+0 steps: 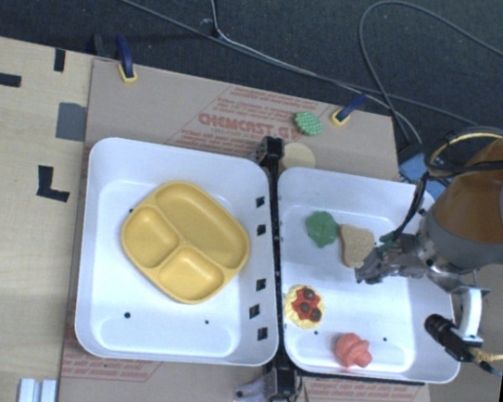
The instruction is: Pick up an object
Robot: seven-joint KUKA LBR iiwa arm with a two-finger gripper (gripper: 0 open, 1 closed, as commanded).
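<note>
You have two shallow white bins side by side on a brown cardboard sheet (236, 118). The left bin (90, 312) holds a yellow divided tray (186, 240), three compartments, smooth and rounded, set at a slant near the middle, with open white floor all round it, widest along the near edge.

The right bin (391, 361) carries the small things. A green lump (321, 228) lies toward the far left part, and just beside it on the right a tan piece (353, 245), flat and irregular. Near the divider, lower down, sits a round yellow piece with red and dark spots (305, 306). A pink knobbly object (353, 350) rests close to the near rim. The middle and right of this bin's floor stand open.

The gripper (370, 269) hangs low over the right bin, just right of the tan piece; the dark fingers merge into one blur, so I cannot tell you how they stand, and it may be touching the tan piece's edge. The grey arm with its orange band (476, 205) covers the bin's far right corner.

Beyond the bins, a small green dotted piece (308, 122) lies on the cardboard.
</note>
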